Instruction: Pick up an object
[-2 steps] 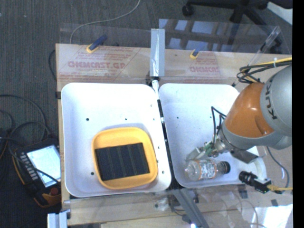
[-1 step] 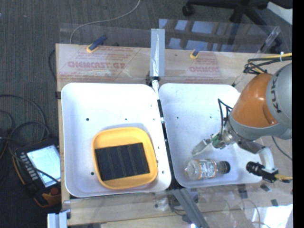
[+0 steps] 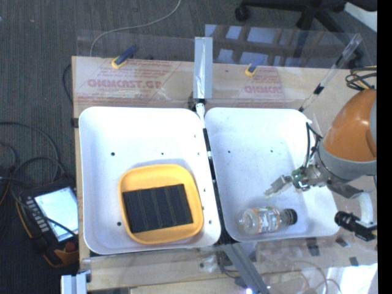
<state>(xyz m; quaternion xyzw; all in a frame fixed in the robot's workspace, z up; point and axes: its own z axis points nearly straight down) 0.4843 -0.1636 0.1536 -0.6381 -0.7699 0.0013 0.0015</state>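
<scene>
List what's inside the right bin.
Right bin holds a clear plastic bottle with dark cap, lying on its side near the front wall. The gripper hangs above it, covering some floor.

Desk carries two bins side by side: left bin, right bin, inner rims touching along the middle.

Left bin: tray lies in near half, toward the near right corner, apart from the far wall.

Right bin: bottle lies on its side along the near wall, cap end pointing right. Hand hangs over the bin's right half, just far of the bottle, apart from it. Arm enters from the right, over the bin's right rim.

Floor, left of desk: tablet among cables. Floor, far right: chair base.
</scene>
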